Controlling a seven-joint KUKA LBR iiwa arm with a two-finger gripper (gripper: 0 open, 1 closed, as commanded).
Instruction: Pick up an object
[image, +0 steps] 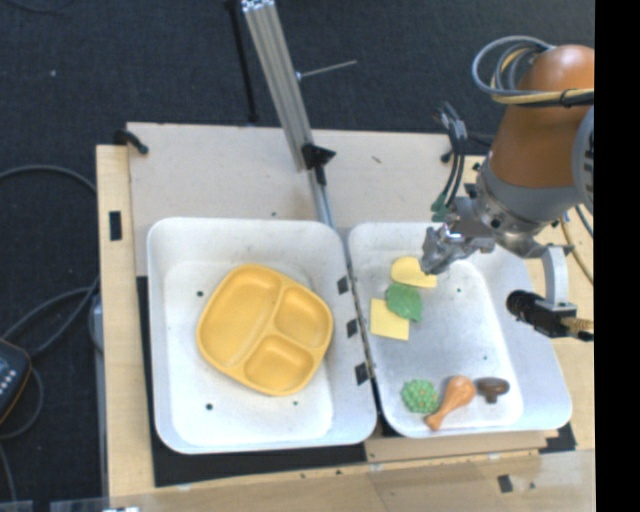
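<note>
Nothing is lifted yet — every item lies on the floor of the right bin (520, 395), so the pick remains to be done. The gripper (437, 255) hangs low at the far end of that bin, just over the pale yellow piece (410, 271), which sits beside a green leaf-shaped piece (405, 300) and a yellow square (389, 321). From this slanted view I cannot tell how the jaws stand, or whether they touch the pale piece. The left bin (170, 300) holds a yellow divided tray (264, 328).
</note>
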